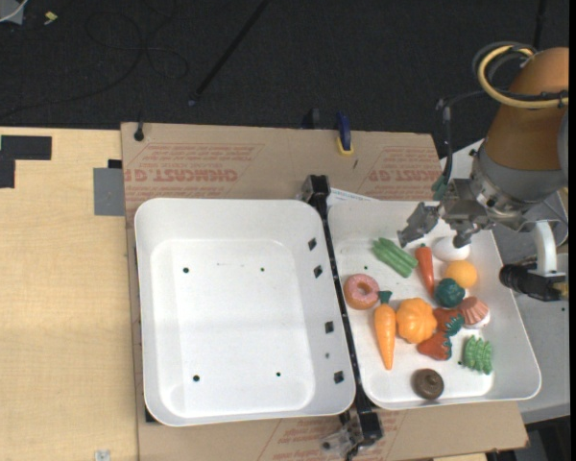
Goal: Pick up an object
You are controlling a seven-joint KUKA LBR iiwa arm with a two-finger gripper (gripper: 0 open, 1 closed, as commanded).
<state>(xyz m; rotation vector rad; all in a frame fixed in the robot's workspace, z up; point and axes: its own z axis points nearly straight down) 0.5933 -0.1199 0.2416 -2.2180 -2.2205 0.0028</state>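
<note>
claw is seen spread open, nothing gripped, hung over the toy pile at 3 o'clock so the green bean can be grabbed

Even overhead light, soft shadows, slightly grainy.
</note>
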